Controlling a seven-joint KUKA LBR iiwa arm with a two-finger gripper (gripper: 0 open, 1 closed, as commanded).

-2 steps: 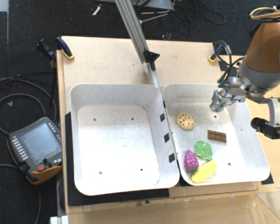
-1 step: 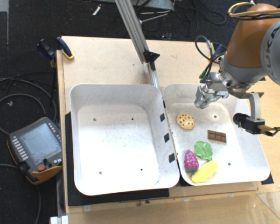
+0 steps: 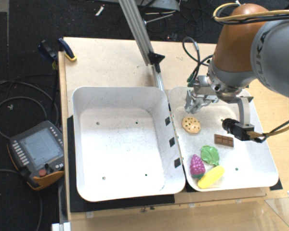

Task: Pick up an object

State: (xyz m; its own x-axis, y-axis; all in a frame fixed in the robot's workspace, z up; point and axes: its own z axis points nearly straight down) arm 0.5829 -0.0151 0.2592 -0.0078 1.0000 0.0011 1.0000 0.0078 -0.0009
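Note:
The right bin [image 3: 260, 172] holds a round cookie [image 3: 191, 125], a brown chocolate bar [image 3: 224, 140], a purple grape bunch [image 3: 197, 165], a green leafy piece [image 3: 210, 154] and a yellow corn cob [image 3: 211, 177]. My gripper [image 3: 193, 105] hangs over the bin's back left part, just above and behind the cookie. Nothing shows between its fingers, which point down toward the cookie.
The left bin [image 3: 86, 100] lies beside the right one. A slanted metal pole [image 3: 137, 25] crosses the bench behind the bins. A black camera fixture [image 3: 237, 128] hangs from the arm over the right bin. A teach pendant [image 3: 36, 150] sits left of the bench.

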